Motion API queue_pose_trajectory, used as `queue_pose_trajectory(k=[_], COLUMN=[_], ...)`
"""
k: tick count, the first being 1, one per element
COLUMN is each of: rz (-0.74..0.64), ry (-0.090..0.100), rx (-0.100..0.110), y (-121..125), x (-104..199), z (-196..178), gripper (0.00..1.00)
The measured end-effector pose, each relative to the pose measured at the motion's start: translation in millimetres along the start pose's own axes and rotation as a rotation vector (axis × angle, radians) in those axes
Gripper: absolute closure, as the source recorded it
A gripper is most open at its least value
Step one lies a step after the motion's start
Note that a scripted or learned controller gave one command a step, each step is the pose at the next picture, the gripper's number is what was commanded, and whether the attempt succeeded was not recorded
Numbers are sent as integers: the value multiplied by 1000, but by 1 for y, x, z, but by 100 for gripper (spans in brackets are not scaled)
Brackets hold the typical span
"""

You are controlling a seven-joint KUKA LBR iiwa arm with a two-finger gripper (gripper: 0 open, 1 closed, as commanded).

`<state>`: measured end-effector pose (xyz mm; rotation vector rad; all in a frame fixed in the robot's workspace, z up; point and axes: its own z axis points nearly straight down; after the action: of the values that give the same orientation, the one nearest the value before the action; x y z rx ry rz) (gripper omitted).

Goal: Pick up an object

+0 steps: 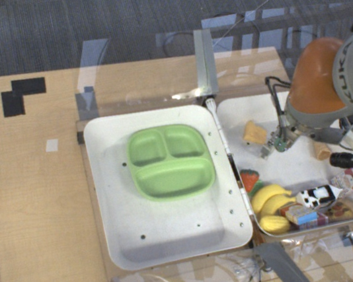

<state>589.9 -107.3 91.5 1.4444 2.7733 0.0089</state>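
We see a tan wedge-shaped piece (254,133) lying in the right bin (301,166), in its upper left part, with its long axis running from upper left to lower right. The gripper (279,143) hangs just to its lower right, near it. Further down lie bananas (272,205) by a green divided plate (169,161) in the left bin (116,200).
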Motion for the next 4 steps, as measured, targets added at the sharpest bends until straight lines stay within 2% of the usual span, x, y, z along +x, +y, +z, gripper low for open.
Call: queue_pose_trajectory(k=[1, 2, 3, 4], rz=[396, 397, 556, 521], ry=[5, 5, 2, 3], rx=[8, 8, 2, 3], y=[-1, -1, 42, 62], x=[6, 6, -4, -21], z=[-9, -9, 2, 3], gripper=[100, 0, 0, 0])
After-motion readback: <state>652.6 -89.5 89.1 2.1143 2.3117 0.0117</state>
